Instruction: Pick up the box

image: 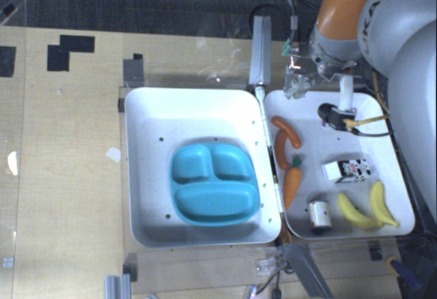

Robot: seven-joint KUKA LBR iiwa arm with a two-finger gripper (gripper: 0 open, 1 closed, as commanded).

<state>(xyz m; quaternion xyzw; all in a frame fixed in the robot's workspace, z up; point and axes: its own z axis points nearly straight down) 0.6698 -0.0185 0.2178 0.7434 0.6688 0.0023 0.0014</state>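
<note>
Pale wood-grain covers the desk, with black angular marks near its far left corner and dark ribbed flooring beyond its far edge. Two shallow white bins of smooth plastic, with rounded corners, sit side by side. Nearer the desk's left edge, the left bin carries a glossy blue divided plate. In the right bin, the box, small, flat and white with printed colour, lies toward the near right corner. Two curved yellow bananas rest just nearer, beside a stubby metallic can. A tapered orange carrot and two reddish sausages line its left wall. The hand hangs over its far left corner; I cannot tell how its fingers stand.
</note>
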